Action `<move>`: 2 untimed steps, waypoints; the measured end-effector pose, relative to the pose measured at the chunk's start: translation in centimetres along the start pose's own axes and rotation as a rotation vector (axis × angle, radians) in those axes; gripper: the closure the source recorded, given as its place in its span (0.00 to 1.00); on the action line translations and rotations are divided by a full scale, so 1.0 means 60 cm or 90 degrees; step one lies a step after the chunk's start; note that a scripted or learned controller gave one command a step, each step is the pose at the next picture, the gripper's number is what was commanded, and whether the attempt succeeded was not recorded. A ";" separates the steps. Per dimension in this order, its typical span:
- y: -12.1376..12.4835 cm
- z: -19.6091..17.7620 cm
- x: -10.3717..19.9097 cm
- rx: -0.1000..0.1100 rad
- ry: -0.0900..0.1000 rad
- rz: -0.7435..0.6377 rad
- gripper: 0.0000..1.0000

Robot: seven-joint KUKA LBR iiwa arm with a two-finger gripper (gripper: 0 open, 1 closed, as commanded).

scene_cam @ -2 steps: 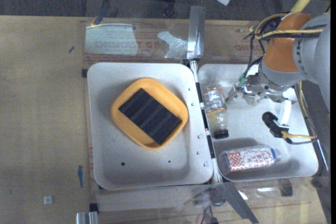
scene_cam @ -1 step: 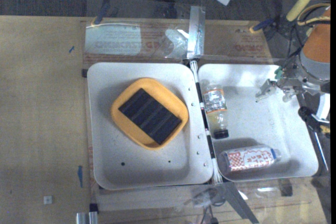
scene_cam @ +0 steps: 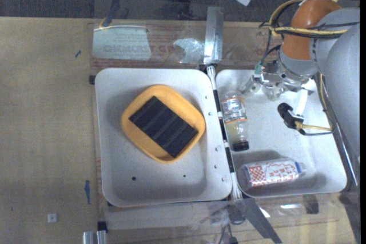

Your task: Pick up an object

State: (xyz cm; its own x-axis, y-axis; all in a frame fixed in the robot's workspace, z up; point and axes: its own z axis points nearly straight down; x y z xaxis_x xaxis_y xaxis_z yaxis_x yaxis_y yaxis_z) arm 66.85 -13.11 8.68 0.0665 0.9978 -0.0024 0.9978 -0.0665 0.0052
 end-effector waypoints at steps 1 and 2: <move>-0.046 -0.001 -0.024 0.002 0.001 0.002 0.00; 0.004 -0.082 -0.078 0.001 0.000 -0.028 0.00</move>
State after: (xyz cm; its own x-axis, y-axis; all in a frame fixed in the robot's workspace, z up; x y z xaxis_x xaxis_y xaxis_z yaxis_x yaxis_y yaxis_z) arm 66.77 -17.79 13.64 0.0232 0.9997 -0.0024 0.9997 -0.0232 0.0033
